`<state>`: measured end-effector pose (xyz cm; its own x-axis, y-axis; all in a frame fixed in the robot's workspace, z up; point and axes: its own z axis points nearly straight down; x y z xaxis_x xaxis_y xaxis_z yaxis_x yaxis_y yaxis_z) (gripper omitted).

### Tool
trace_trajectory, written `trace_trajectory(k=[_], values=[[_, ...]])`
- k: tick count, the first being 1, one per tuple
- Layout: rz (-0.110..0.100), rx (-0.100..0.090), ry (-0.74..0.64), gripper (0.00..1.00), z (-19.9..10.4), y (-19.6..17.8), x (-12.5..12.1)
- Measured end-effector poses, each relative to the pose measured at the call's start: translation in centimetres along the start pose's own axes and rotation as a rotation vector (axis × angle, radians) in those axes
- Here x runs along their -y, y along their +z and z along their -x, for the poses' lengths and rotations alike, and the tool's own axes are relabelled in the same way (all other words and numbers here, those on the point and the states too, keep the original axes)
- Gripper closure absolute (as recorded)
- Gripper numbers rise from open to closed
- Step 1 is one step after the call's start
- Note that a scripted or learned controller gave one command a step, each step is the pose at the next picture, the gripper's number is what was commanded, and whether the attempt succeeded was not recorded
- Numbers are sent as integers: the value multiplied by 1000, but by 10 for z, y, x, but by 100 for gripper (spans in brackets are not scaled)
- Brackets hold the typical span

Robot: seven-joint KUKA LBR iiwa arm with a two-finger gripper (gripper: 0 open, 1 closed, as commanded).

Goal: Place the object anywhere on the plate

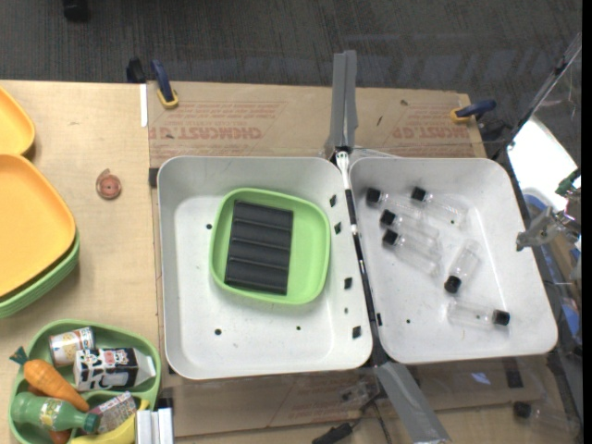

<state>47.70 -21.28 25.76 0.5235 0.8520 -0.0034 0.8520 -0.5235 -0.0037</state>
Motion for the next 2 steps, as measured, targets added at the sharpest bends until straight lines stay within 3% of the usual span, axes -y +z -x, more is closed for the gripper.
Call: trace_trajectory(k=[1,2], values=[[0,1,276,0,2,-121,-2],[-1,1,376,0,2,-100,-2]])
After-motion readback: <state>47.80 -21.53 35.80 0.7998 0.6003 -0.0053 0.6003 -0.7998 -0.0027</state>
